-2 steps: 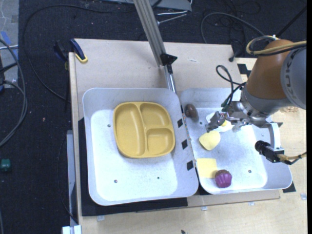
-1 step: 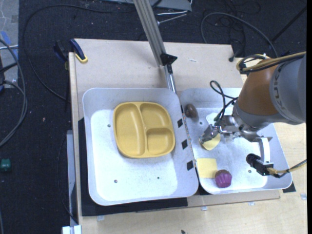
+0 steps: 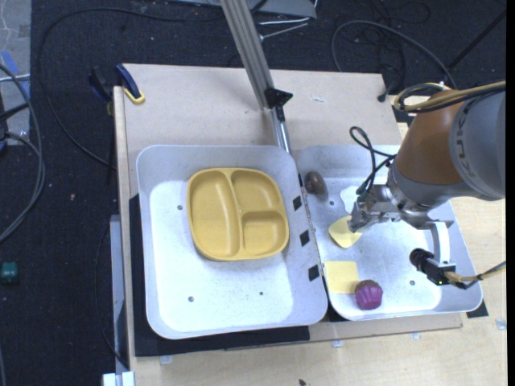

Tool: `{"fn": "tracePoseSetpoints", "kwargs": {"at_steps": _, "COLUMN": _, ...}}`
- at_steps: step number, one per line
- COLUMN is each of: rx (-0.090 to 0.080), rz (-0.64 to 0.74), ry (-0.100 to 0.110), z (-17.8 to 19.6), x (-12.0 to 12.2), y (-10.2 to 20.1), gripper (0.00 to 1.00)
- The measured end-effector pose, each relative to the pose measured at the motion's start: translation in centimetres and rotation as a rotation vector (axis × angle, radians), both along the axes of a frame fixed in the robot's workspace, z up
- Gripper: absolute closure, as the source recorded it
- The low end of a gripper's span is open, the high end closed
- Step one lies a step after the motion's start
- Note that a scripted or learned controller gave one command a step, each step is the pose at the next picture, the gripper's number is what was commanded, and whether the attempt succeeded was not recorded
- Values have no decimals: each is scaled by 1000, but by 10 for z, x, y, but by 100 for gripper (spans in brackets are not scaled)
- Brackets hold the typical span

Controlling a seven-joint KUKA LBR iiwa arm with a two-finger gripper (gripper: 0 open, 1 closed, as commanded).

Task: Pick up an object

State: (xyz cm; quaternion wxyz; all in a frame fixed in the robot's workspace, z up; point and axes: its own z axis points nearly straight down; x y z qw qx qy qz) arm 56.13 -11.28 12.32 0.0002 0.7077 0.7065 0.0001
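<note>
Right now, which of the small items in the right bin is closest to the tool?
The pale yellow rounded piece, right under the tool. The yellow square block, purple object and brown object all lie clearly farther off.

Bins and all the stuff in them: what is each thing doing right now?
Yellow divided plate: lying flat in the left bin, nothing in its compartments.
Pale yellow piece: in the right bin, right under the end effector.
Yellow square block: lying flat.
Purple object: resting beside the block.
Brown object: resting near the bin's edge.
</note>
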Motion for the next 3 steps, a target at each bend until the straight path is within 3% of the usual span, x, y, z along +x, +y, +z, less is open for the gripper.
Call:
{"fn": "tracePoseSetpoints", "kwargs": {"at_steps": 2, "rx": -1, "rz": 5, "ry": -6, "z": 105, "x": 1, "y": 7, "gripper": 100}}
{"fn": "tracePoseSetpoints", "kwargs": {"at_steps": 3, "rx": -1, "rz": 4, "ry": -2, "z": 122, "x": 2, "y": 7, "gripper": 100}}
